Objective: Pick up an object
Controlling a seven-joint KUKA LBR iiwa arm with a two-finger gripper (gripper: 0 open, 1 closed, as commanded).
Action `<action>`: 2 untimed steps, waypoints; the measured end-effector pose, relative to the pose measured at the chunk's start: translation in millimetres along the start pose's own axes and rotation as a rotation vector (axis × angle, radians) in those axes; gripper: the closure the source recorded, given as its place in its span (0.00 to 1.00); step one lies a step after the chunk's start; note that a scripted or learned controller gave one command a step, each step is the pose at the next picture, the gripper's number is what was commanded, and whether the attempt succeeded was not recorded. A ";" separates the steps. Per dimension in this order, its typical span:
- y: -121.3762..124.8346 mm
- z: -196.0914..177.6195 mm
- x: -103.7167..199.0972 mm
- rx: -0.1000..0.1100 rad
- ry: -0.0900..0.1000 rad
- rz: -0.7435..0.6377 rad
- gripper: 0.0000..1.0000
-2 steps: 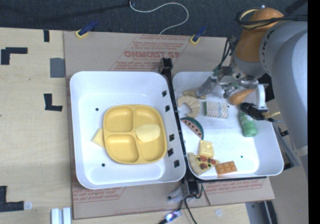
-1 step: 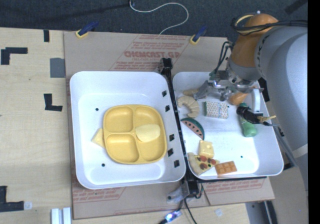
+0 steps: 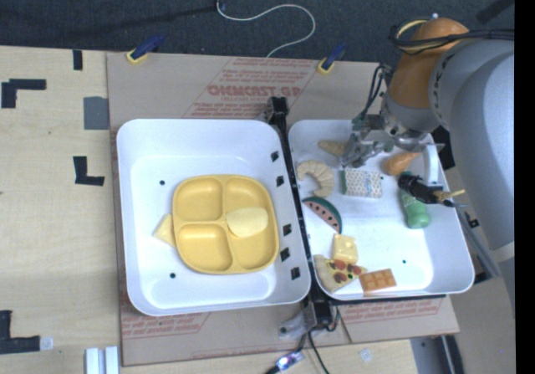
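The pincer (image 3: 361,149) hangs low in the right bin (image 3: 435,276), just above a speckled white block (image 3: 364,182); its grip is too blurred to tell.

Gripper (image 3: 361,149) is seen low in right bin (image 3: 443,276), just above a white dotted block (image 3: 364,182). Croissant (image 3: 316,172), watermelon slice (image 3: 324,211), green toy (image 3: 416,214) and waffle (image 3: 377,280) are scattered nearby. Yellow divided plate (image 3: 224,223) is placed in left bin (image 3: 150,146).

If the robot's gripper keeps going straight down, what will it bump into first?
Probably the little white speckled block. The gripper points down into the right bin just above it. The croissant sits to the side. Depth is hard to judge from this slant.
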State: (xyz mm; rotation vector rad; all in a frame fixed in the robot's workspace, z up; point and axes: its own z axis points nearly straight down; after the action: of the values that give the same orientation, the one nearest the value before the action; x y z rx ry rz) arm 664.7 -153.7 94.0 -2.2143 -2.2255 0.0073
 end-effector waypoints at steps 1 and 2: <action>0.9 -63.8 -2.0 -0.010 0.001 0.004 1.00; 2.7 -108.0 -6.2 -0.009 0.001 0.003 1.00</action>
State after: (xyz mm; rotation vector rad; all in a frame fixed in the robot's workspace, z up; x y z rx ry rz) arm 667.9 -159.7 202.1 -2.2219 -2.2262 -0.0037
